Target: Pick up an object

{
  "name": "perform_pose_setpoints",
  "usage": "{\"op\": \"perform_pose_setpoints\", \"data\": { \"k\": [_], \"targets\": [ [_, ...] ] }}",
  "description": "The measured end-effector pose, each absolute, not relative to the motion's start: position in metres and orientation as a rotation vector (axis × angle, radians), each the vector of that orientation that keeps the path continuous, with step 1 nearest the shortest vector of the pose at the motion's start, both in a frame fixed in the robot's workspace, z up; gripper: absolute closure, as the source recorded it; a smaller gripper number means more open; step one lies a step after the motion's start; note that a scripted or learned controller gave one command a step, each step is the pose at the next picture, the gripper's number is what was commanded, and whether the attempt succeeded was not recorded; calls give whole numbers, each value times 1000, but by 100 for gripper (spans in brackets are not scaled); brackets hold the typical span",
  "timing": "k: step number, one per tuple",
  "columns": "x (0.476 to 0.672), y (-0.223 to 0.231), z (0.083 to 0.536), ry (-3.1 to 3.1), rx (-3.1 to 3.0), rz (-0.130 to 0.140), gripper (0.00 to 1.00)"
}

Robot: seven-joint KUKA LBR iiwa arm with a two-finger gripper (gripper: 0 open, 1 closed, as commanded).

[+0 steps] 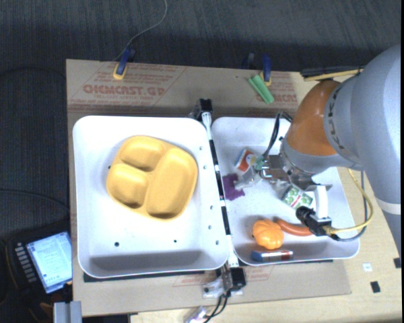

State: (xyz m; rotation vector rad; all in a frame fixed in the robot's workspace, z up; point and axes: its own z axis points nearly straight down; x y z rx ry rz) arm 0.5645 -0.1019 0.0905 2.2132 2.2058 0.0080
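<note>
Grey arm's two-finger gripper (266, 169) lowered into right white bin (337, 251), over small red-white-green packet (246, 160). Finger state cannot be told. Packet judged target, lying beside purple toy (233, 187). Yellow moulded tray (153, 175) seated alone in left bin (94, 247).

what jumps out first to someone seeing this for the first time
The big yellow three-compartment tray sits alone in the left bin. The grey arm with its orange band comes in from the right over the right bin, where an orange pumpkin-like toy and a purple piece lie among small clutter.
</note>
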Motion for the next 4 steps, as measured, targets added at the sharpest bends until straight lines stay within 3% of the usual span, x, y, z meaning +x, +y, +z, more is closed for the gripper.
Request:
{"op": "perform_pose_setpoints", "data": {
  "k": [1,2,3,4],
  "targets": [
    [565,-101,101,2209,2212,11,100],
    [565,-101,101,2209,2213,10,0],
    [565,-101,111,2209,2213,10,100],
    [565,-101,111,2209,2213,10,0]
  ]
}}
